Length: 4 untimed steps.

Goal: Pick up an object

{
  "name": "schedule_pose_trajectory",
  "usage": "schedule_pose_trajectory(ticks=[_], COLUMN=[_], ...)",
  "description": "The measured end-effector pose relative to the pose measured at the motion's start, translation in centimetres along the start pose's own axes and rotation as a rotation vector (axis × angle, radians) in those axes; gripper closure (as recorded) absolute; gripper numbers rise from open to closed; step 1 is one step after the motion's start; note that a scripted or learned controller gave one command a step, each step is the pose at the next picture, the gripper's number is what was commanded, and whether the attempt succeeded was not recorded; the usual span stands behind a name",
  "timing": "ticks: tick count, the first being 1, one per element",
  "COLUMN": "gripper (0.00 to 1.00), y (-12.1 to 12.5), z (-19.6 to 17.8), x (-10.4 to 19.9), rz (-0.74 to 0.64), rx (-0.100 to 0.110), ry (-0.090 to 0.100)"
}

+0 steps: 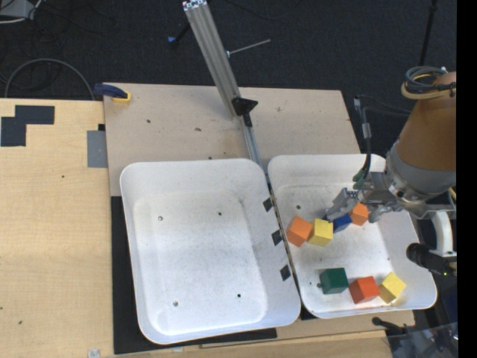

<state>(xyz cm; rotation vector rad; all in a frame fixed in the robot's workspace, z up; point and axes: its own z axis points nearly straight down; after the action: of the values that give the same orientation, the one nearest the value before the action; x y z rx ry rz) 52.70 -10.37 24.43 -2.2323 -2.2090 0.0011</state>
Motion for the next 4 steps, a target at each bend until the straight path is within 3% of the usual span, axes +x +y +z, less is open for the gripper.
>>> schedule_pose_trajectory(ticks=[1,2,3,4], gripper=[0.00,0.00,0.00,0.00], y=[4.6,3.8,4.5,4.4], z=[7.6,15.3,-2.4,-2.0], x=[-5.5,-10.5,-4.9,-4.9], rz=[-0.007,-0.007,-0.014,-0.014], rx=[0.005,-0.002,-0.006,0.001], ry=[-0.002,0.003,-0.001,0.000])
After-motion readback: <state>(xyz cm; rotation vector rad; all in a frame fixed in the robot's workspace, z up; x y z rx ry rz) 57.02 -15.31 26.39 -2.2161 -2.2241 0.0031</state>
